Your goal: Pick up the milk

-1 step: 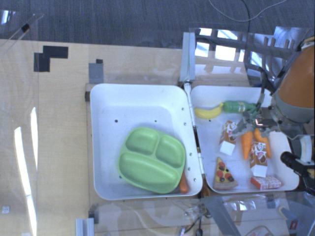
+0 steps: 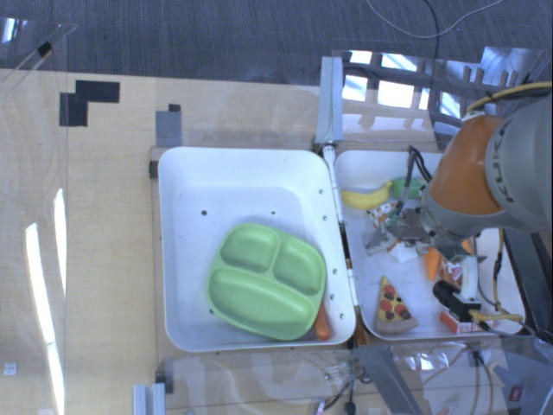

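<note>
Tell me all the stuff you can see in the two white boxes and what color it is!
left bin: 1, white, left half of the bench
right bin: 1, white, beside the left bin, under the arm
divided plate: 1, green, lying in the left bin toward its near right corner
carrot-like piece: 1, orange, at the plate's near right edge, partly tucked under it
banana: 1, yellow, far left part of the right bin
pizza slice: 1, yellow crust with red dots, near left part of the right bin
green item: 1, green, just right of the banana, partly hidden
arm: 1, grey with an orange band, over the right bin
gripper: 1, dark metal, low in the right bin
</note>
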`<state>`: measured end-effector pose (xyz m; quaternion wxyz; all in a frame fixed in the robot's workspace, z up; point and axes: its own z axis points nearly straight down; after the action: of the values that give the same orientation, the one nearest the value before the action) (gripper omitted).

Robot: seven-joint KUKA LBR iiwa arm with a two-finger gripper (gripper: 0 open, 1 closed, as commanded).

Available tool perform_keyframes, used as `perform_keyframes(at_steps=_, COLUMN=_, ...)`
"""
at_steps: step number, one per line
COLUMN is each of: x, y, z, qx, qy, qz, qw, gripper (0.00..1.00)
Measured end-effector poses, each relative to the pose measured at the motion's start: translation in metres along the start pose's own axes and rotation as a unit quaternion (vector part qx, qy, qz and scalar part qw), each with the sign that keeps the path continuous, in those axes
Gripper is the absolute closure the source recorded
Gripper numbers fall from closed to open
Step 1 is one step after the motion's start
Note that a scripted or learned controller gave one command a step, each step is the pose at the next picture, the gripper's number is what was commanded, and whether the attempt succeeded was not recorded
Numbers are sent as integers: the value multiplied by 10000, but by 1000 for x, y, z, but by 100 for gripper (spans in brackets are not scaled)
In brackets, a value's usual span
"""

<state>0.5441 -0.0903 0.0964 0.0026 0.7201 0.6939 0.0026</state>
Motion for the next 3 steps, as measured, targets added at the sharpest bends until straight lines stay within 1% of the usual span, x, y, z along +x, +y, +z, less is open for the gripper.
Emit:
perform_keyframes(at_steps=1, x=9, y=-23, z=-90, qx=4, qy=-2, qz=1050, qw=9945, gripper=0)
perform_keyframes(at_steps=2, x=-4, y=3, z=7, qx=-34, qy=3, qz=1214, qw=9926, gripper=0)
perform_keyframes(at_steps=3, x=-2, y=6, z=-5, qx=-64, qy=15, qz=1200, qw=9928, gripper=100)
